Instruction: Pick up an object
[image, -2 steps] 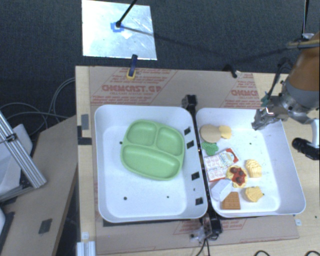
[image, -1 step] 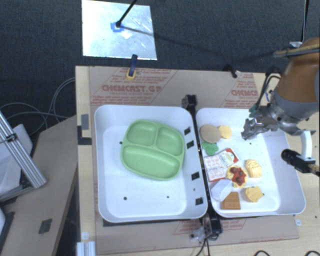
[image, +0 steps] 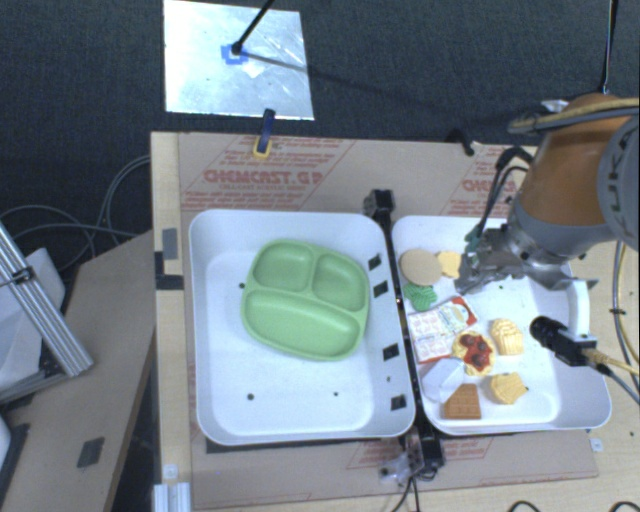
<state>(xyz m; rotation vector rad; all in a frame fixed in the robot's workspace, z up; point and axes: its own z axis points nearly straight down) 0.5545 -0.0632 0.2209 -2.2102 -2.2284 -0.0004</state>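
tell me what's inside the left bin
A green divided plate lies in the left bin, tilted, its three compartments bare. Whatever is beneath the plate is covered.

A brown board-topped bench (image: 300, 170) carries two shallow white bins side by side. The left bin (image: 215, 330) sits toward nine o'clock, the right bin (image: 585, 400) toward three, their rims nearly touching. A yellow-and-blue clamp (image: 264, 135) sits at the twelve o'clock edge.

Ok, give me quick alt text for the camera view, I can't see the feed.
The grey arm's hand hangs low over the right bin, near the small food toys clustered at that bin's left side. The left bin holds a green divided plate.
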